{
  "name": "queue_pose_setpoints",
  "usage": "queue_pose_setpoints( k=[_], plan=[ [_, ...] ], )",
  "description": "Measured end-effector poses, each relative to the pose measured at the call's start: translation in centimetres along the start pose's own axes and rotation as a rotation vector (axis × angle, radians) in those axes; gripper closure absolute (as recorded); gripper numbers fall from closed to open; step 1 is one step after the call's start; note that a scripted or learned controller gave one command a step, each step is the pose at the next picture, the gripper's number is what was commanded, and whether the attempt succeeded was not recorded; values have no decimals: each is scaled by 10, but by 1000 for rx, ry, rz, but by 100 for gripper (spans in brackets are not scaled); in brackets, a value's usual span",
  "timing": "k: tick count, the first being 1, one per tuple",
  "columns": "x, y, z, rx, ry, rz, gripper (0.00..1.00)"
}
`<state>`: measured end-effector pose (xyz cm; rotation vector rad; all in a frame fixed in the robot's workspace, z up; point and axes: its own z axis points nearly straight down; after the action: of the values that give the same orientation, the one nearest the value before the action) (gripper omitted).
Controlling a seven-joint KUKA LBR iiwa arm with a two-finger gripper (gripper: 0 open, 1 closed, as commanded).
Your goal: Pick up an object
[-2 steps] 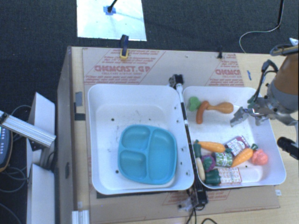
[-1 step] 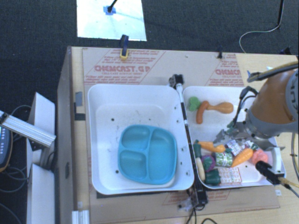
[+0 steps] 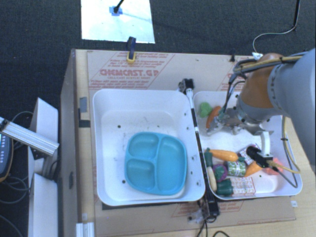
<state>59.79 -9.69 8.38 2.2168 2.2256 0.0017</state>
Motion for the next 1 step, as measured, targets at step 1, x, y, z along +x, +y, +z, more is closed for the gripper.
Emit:
queue_pose_setpoints(
  k=[1],
  plan=[
    [11,44,-1,-2,0,-1,0]
  ],
)
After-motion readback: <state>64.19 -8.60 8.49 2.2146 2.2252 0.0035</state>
